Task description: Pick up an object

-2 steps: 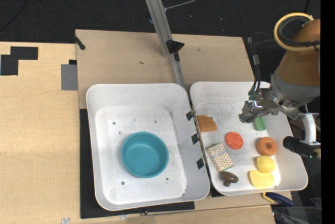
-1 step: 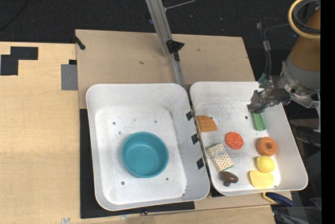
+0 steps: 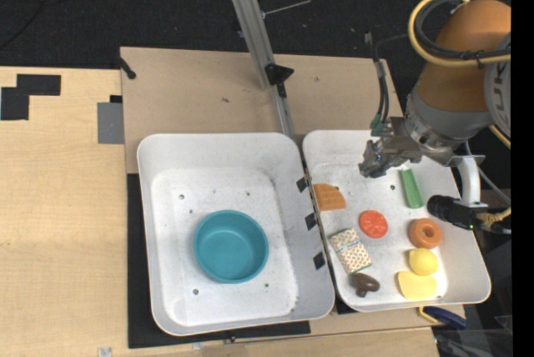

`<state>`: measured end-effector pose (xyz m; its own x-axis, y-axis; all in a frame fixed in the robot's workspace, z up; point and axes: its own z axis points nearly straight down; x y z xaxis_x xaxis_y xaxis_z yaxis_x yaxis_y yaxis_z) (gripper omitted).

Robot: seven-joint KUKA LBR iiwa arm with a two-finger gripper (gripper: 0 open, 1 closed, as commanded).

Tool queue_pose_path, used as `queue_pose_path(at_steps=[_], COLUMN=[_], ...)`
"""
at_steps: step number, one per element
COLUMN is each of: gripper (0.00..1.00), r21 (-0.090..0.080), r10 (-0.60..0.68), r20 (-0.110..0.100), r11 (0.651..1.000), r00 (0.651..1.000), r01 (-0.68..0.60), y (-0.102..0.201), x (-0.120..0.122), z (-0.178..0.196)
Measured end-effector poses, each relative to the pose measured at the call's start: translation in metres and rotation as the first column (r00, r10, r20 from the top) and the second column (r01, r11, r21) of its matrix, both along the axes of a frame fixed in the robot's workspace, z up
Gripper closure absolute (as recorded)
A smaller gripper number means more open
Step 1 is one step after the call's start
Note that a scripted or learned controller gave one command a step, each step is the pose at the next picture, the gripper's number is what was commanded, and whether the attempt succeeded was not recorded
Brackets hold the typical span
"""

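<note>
The tool (image 3: 377, 157) hangs over the upper part of the right bin (image 3: 334, 147), above bare white floor. Whether it is spread or pressed together cannot be told from this angle; nothing shows pinched in it.

Step in hand, as judged: choosing and approaching one object. The objects lie in the right bin, nearer the camera than the tool.

Recommended procedure:
1. Choose an object with free space on two sides. The green stick (image 3: 410, 188) lies just beside the tool and apart from its neighbours.
2. Turn the wrist so the closing direction crosses the stick's narrow width.
3. Descend vertically and avoid the bin wall.
4. Lift straight up and check the catch.

Count, right bin:
- one green stick
- one orange wafer (image 3: 329, 197)
- one red tomato (image 3: 373, 223)
- one brown ring (image 3: 425, 233)
- one patterned block (image 3: 350, 250)
- one dark lump (image 3: 365, 284)
- two yellow pieces (image 3: 422, 262), touching each other

Left bin (image 3: 167, 155): one teal bowl (image 3: 231, 245).

Bins on the surface: two.
</note>
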<state>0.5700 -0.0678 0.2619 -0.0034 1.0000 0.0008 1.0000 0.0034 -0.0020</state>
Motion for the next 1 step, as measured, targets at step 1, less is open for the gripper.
queue_pose_path(at_steps=[1], gripper=[1.00], r21=[0.000], r10=[0.000], r20=[0.000], r11=[1.000], r00=[1.000], r01=[0.000], y=[0.0444], x=[0.0154], z=[-0.0182])
